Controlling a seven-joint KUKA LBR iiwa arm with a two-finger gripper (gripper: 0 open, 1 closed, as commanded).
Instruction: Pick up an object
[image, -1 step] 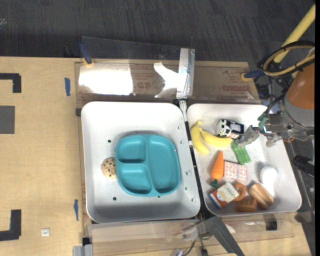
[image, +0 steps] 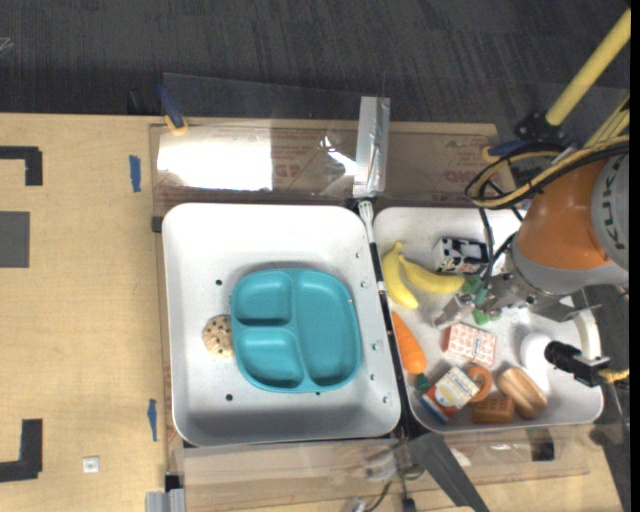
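I am lowering the gripper (image: 478, 297), grip state hidden from me, just right of the banana (image: 415, 278), centring it carefully before clamping.

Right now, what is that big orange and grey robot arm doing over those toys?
The robot arm's gripper is down in the right bin, among toy food, close to the banana and a small red-and-white box. It isn't clearly holding anything. The left bin has a teal divided plate and a cookie.

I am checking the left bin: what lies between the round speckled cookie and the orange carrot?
In the camera view, the teal divided plate lies between cookie and carrot.
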